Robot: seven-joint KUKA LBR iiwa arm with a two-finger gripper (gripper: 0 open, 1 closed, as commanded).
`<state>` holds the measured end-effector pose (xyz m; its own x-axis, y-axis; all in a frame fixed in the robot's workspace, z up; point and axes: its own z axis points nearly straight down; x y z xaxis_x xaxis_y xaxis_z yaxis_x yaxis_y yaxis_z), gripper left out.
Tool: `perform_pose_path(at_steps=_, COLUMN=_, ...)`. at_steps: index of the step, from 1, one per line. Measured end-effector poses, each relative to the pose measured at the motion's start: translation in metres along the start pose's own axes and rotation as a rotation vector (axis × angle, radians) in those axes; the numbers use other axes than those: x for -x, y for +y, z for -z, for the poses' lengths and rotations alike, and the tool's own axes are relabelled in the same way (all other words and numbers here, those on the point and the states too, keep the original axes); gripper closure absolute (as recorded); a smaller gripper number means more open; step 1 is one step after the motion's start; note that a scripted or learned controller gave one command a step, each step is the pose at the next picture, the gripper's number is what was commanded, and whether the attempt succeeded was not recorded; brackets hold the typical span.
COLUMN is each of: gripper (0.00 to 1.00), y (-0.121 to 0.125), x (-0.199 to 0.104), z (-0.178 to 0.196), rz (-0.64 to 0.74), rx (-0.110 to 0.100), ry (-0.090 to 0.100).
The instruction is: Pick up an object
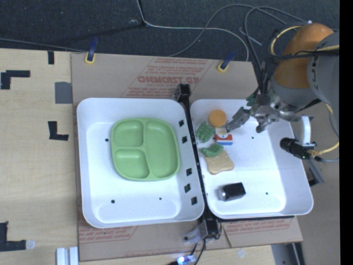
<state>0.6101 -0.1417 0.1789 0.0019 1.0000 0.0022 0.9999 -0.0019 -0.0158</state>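
- The arm [306, 59] reaches in from the right, over the far part of the right bin [276, 170]; its orange band sits at the far right.
- The gripper [238, 119] points left and slightly toward the near side, above the bin's far left area; whether its jaws are wide or narrow, I cannot tell; nothing is visibly held between them.
- Just left of the gripper tip lies an orange ball [217, 117]; it sits at the far end of a small cluster of things.
- Just near-side of the tip is a red-white-blue piece [223, 138], close under the tip; whether they touch is unclear.
- A green item [204, 132] lies left of the ball, near the bin's left wall; a second green bit [211, 150] lies just nearer.
- A tan toast-like slab [220, 163] lies nearer again, touching that green bit.
- A black block [231, 191] sits apart from the cluster, at the near side of the right bin, well away from the gripper.
- The left bin [94, 192] holds a green divided plate [145, 149], lying flat at its middle; both bins rest side by side on a cardboard sheet [160, 76].
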Motion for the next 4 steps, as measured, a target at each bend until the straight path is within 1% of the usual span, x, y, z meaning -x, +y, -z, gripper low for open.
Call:
perform_pose_path(at_steps=1, gripper=0.00, y=0.003, x=0.000, z=0.009, rz=0.003, rx=0.014, ry=-0.002)
perform_pose_path(at_steps=2, gripper=0.00, y=0.013, x=-0.003, z=-0.043, rz=0.004, rx=0.011, ry=-0.003)
perform_pose_path(at_steps=3, gripper=0.00, y=0.014, x=-0.003, z=-0.095, rz=0.004, rx=0.016, ry=-0.005)
perform_pose_path(at_steps=4, gripper=1.00, y=0.014, x=-0.004, z=-0.082, rz=0.005, rx=0.016, ry=-0.004)
